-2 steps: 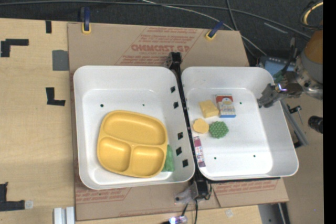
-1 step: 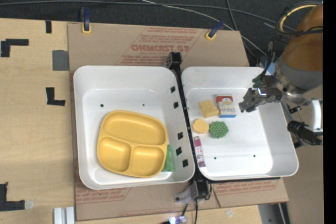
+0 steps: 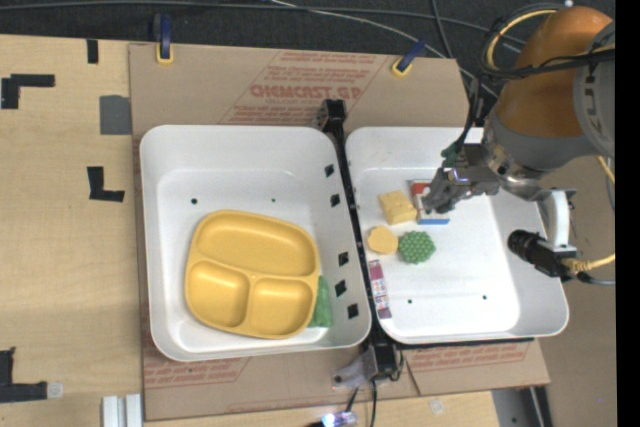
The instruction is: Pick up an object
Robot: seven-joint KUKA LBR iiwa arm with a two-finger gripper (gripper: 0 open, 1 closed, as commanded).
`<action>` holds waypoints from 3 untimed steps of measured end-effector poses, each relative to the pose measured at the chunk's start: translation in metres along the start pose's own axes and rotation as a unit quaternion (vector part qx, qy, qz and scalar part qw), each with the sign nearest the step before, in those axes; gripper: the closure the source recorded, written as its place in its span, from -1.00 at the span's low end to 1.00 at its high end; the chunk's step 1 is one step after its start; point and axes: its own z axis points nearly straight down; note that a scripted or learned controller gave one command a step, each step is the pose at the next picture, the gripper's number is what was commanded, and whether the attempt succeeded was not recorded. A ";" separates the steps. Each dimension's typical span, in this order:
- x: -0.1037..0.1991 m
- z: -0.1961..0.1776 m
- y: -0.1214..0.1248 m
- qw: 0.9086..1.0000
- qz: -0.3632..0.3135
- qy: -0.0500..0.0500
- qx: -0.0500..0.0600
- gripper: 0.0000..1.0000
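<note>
Arm reaches in from 3 o'clock, claw (image 3: 437, 200) low in right bin (image 3: 520, 315), beside the yellow block (image 3: 397, 207); claw opening: can't tell.

Grey arm (image 3: 560, 130) with orange band, black cables, dark claw (image 3: 437, 200).

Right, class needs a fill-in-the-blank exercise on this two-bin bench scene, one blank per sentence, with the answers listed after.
1. The yellow divided tray lies in the ____ bin.
2. The tray has ____ compartments.
3. The bumpy green ball lies in the ____ bin, beside the round yellow piece.
4. The gripper hangs over the ____ bin, close to the yellow block.

Answers: left; three; right; right
</note>
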 end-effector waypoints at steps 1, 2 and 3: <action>0.053 0.011 -0.003 1.000 0.000 0.000 0.001 1.00; 0.103 0.002 0.005 1.000 -0.001 0.000 0.000 1.00; 0.155 0.015 0.003 1.000 0.000 -0.001 0.001 1.00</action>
